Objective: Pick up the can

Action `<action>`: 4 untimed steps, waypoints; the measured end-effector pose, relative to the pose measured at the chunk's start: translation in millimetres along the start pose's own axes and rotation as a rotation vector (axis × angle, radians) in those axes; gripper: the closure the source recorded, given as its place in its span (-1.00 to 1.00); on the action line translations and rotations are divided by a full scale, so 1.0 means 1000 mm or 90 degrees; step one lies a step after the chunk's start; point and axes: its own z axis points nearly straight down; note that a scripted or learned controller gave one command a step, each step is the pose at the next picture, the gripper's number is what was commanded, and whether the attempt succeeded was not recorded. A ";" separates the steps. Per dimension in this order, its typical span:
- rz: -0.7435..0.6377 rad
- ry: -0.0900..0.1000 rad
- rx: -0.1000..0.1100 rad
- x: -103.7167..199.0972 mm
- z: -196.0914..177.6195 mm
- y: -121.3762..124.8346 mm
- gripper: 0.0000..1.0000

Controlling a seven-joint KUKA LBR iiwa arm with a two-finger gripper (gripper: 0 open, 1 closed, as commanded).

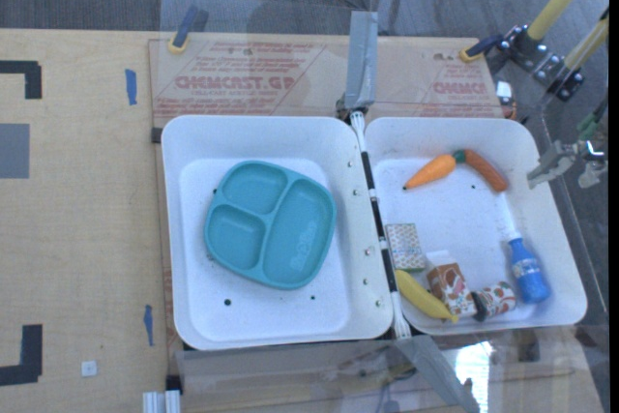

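— Pincer [566, 164] at right edge of frame; how wide, impossible to tell (too small).
— Approach step, then. Can [497, 299] lying lower right, near blue bottle [528, 272]. Needs shifting down-frame, then descending.
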 end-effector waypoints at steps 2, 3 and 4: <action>-0.001 -0.001 -0.002 0.088 0.182 0.030 -1.00; -0.087 -0.001 -0.002 0.067 0.096 0.076 -1.00; -0.148 -0.001 -0.003 0.087 0.184 0.034 -1.00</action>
